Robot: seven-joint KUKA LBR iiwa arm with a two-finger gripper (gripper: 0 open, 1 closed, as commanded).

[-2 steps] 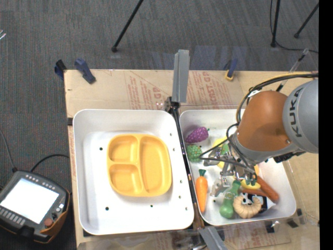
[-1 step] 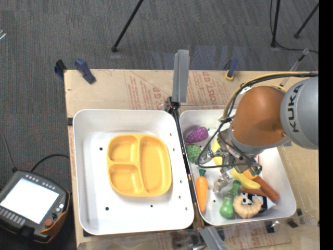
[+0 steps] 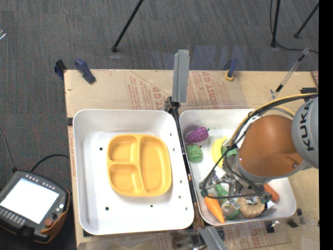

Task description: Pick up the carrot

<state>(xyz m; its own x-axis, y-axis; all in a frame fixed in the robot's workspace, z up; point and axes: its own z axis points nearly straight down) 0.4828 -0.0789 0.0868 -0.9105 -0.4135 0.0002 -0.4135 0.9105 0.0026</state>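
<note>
Left bin [image 3: 83, 139] holds a yellow divided tray [image 3: 139, 164]; on the cardboard [image 3: 151, 90] behind it I read reversed red print, possibly "DO NOT", too faint to confirm. Right bin [image 3: 208, 117]: purple grapes [image 3: 197, 135], a green fruit [image 3: 194, 152], and the carrot [image 3: 214, 208] lying at the front edge, left of centre. Arm [image 3: 270, 147] marked "KUK" covers the gripper [image 3: 229, 189] just above the carrot; I cannot tell how the jaws stand or whether they hold anything.

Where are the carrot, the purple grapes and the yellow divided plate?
carrot [image 3: 214, 208]: camera view, middle of its orange body.
purple grapes [image 3: 197, 135]: camera view, centre of the bunch.
yellow divided plate [image 3: 139, 165]: camera view, ridge between compartments.
</note>
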